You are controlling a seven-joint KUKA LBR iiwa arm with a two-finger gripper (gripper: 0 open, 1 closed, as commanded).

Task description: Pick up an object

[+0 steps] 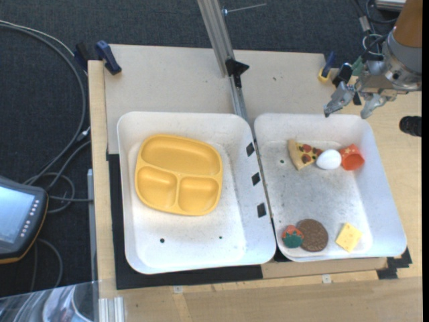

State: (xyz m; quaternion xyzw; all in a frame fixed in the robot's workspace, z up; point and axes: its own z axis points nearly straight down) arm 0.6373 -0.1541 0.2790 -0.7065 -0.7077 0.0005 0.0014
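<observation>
While the tool (353, 106) hangs open and unladen, the left bin (134, 247) holds a yellow tray (179, 174)

Pale wooden bench (174, 79), two white bins side by side, left bin (134, 247), right bin (385, 206)

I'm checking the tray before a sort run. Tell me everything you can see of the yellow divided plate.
The yellow divided plate lies flat in the left bin, in its upper middle part, slightly turned. It looks like smooth moulded plastic, rounded at the corners, with three compartments: one long one across the far side and two smaller ones nearer the camera. All three hold nothing. It rests on the bin floor alone; no other item touches it.
</observation>
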